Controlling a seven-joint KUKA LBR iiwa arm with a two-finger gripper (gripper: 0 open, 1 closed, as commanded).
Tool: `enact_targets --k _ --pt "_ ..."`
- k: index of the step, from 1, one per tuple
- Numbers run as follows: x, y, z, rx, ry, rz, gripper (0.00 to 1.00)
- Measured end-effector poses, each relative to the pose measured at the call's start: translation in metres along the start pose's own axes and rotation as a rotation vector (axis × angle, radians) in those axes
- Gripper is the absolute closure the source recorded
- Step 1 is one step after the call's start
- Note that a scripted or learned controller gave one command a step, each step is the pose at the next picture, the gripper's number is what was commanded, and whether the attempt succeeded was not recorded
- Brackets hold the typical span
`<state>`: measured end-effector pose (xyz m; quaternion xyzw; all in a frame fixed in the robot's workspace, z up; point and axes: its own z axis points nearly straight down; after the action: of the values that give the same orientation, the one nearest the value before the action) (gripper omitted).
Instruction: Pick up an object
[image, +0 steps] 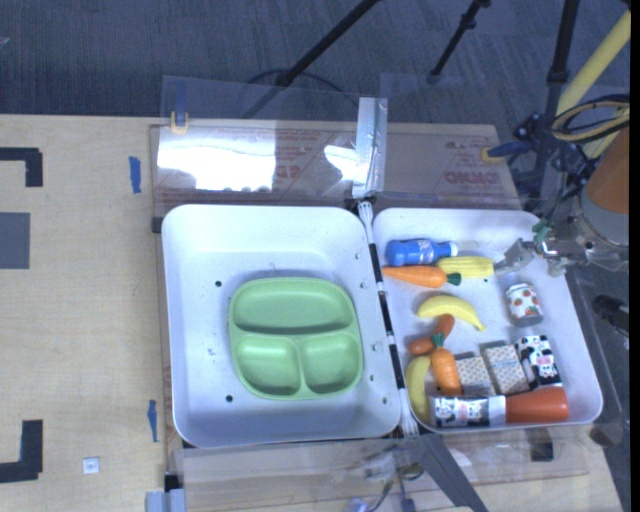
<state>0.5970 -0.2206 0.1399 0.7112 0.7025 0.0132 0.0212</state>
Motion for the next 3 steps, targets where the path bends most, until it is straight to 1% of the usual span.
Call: enact_targets --k 3 --pt "0.0 -0.0007 0.0007 -0.001 -0.001 -0.024 0.0"
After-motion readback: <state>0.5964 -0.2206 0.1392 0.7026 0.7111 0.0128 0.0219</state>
